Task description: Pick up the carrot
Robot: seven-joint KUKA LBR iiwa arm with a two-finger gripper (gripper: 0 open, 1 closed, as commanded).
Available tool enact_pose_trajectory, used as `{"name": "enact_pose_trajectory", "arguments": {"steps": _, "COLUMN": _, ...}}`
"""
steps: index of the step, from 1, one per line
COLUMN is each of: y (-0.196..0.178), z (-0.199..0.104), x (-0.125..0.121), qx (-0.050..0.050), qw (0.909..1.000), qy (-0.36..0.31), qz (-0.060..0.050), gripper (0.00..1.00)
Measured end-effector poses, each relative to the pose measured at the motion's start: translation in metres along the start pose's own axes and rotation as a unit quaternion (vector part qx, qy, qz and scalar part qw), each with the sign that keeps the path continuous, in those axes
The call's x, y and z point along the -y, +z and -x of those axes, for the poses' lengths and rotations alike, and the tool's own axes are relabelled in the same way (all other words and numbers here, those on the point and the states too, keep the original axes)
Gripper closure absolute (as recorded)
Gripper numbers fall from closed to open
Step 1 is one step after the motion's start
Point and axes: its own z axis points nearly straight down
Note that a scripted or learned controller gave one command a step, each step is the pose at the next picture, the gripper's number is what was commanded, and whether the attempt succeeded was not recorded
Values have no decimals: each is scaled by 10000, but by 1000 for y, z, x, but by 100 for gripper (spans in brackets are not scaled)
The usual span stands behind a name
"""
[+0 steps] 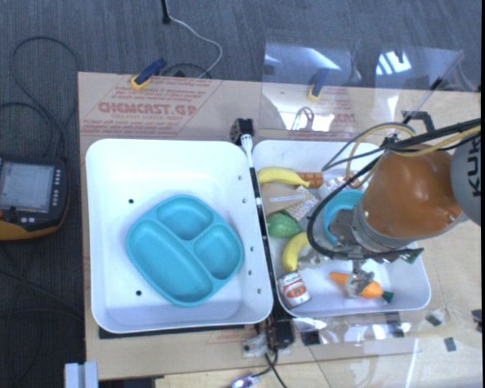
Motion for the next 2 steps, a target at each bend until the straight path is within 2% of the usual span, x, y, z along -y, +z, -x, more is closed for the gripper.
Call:
{"name": "enact_pose_trajectory", "arguments": {"steps": 1, "y": 0, "z": -8, "x": 3, "qx": 63, "qw": 9849, "qy": -1730, "qz": 32, "gripper": 0}}
{"name": "enact_pose_trajectory", "arguments": {"steps": 2, "y": 1, "z": -35, "x": 20, "qx": 75, "qw": 9520, "qy": -3060, "qz": 55, "gripper": 0}}
